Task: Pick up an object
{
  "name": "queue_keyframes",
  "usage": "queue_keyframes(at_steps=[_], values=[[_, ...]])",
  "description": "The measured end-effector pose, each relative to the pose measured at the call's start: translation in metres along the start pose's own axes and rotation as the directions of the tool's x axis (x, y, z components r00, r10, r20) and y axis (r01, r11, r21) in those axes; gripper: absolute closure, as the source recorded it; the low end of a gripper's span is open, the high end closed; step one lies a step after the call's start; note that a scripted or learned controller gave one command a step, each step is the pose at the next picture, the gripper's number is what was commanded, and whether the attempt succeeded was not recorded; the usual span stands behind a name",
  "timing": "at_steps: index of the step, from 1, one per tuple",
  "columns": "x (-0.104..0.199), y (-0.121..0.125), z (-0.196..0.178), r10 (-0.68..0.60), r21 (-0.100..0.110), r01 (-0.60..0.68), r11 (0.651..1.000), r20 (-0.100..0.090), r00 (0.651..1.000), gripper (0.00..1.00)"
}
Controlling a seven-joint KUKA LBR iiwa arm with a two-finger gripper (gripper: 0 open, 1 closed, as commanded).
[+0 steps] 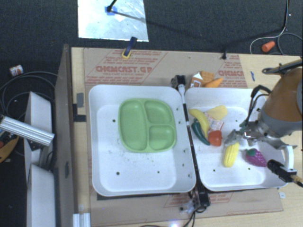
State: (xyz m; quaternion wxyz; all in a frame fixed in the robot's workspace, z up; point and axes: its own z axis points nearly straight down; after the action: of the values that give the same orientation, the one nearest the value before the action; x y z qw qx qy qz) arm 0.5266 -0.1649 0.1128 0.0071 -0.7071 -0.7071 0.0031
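Looking down at a slant, the camera view takes in the desk (142, 63) with two shallow white bins side by side. The left bin (106, 169) carries a green divided plate (146, 125) near its centre, with bare white floor around it, widest along the near and left sides. The right bin (236, 176) holds the toys, grouped in its left and middle part: a yellow banana (200, 119) lying over a dark green pepper (200, 134), a pale yellow piece (218, 111) just beside them, a red tomato (215, 138), an ear of corn (230, 154) and a purple grape cluster (256, 158). An orange carrot-like item (211, 82) rests on the desk beyond the bin's far rim. The arm (284, 105) enters from the right, its end effector (238, 136) low over the right bin, between the tomato and the grapes and just above the corn; whether its fingers are apart or together cannot be told, and nothing is visibly held between them. Open floor in the right bin lies along the near rim and in the far right corner.
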Motion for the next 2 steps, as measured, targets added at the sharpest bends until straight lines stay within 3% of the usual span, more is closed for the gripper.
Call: queue_keyframes(at_steps=[1, 2], values=[[0.018, -0.019, 0.030, 0.000, -0.014, 0.000, 1.000, 0.005, 1.000, 0.00], [0.018, -0.017, 0.018, -0.001, -0.018, 0.001, 1.000, 0.004, 1.000, 1.00]])
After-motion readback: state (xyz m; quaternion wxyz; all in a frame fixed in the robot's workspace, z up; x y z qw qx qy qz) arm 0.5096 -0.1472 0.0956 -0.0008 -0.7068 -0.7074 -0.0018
